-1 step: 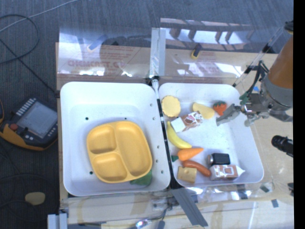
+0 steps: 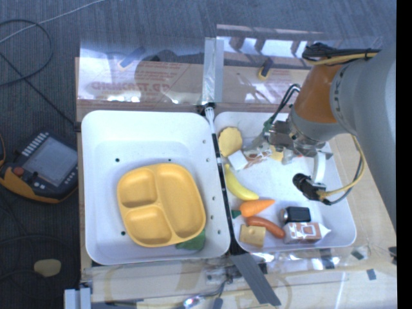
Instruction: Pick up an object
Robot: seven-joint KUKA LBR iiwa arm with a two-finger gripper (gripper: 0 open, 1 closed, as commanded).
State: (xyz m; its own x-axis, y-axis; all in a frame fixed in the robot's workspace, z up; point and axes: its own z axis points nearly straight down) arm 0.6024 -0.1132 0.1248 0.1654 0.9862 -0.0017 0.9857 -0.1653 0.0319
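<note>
Camera view shows the claw [image 2: 278, 141] low in the right bin [image 2: 338, 221], just beside the upper end of the banana [image 2: 238, 187]; I cannot tell how it stands. Below the banana lie a carrot [image 2: 257, 206] and a small carton [image 2: 302, 232].

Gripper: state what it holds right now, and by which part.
It cannot be told. The gripper is low in the right bin beside the white block and banana, its tip lost among clutter.
</note>
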